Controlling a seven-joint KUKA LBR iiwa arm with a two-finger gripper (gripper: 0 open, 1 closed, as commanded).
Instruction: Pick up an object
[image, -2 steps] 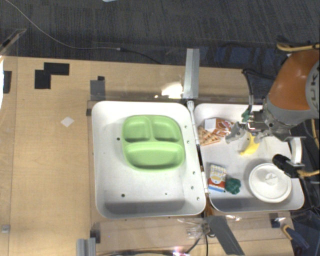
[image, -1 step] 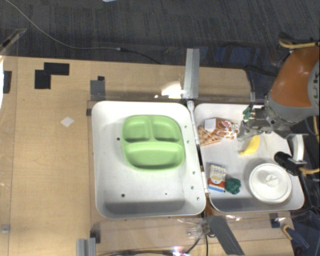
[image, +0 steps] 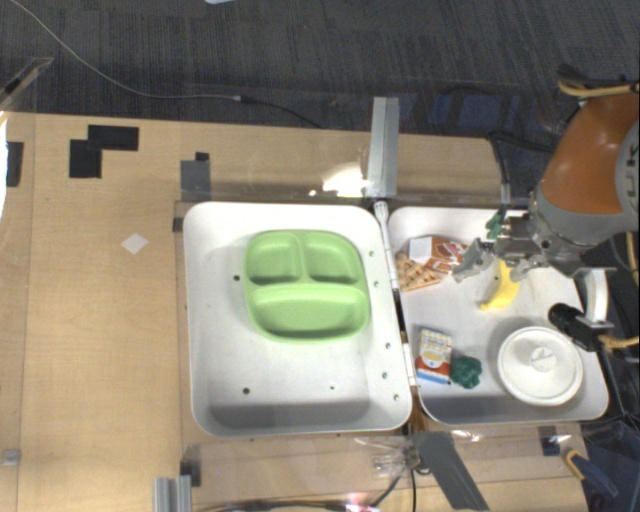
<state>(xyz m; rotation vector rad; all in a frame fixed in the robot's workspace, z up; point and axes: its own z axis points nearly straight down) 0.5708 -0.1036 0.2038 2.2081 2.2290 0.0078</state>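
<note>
My gripper (image: 492, 262) hangs over the upper middle of the right bin (image: 598, 400), with the arm's orange band above it at the right. A yellow banana (image: 502, 291) lies just below the gripper; whether they touch is unclear. Left of the gripper are a waffle-patterned snack (image: 420, 272) and a white packet (image: 421, 247). Near the bin's front lie a small orange and blue box (image: 434, 356), a green broccoli-like toy (image: 466, 372) and a round white bowl (image: 540, 364).
The left bin (image: 215, 380) holds a green divided plate (image: 304, 283). A metal post (image: 383, 150) stands behind the seam between the bins. Bare wooden bench (image: 90, 330) extends to the left.
</note>
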